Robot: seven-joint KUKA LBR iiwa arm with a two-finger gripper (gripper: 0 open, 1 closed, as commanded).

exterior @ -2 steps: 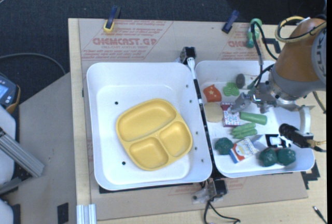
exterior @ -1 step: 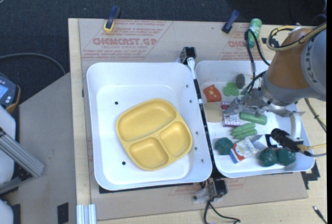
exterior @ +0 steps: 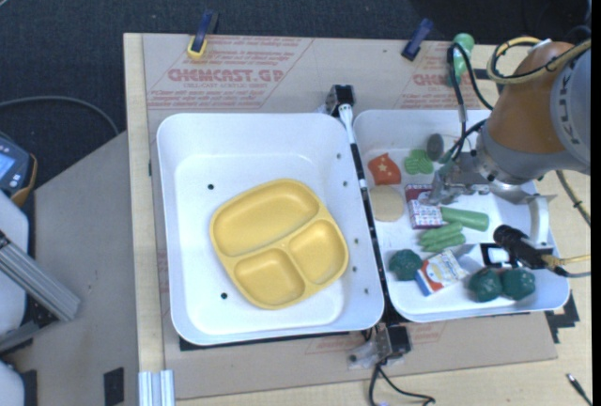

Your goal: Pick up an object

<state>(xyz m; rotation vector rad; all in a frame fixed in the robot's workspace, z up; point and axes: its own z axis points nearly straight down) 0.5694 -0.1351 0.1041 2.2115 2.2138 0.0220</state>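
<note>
While you look down on the bench [exterior: 282,66], you see the arm [exterior: 535,113] reaching in from the right over the right bin [exterior: 554,296], its orange band above the wrist. The gripper [exterior: 449,185] sits low among the objects near the bin's middle, but you cannot tell how it stands or whether it has anything.

Just beside the gripper lie a small patterned card [exterior: 424,210] and a green cylinder [exterior: 465,218]. Farther back you find a red-orange piece [exterior: 383,169], a green lump [exterior: 419,162] and a grey knob [exterior: 435,146]. Toward the front edge sit a dark green blob [exterior: 406,262], a red, white and blue packet [exterior: 441,272] and two more dark green lumps [exterior: 502,283].

Your left bin [exterior: 178,169] holds a yellow divided tray [exterior: 279,242] with three compartments, lying flat and turned at a slant.
</note>
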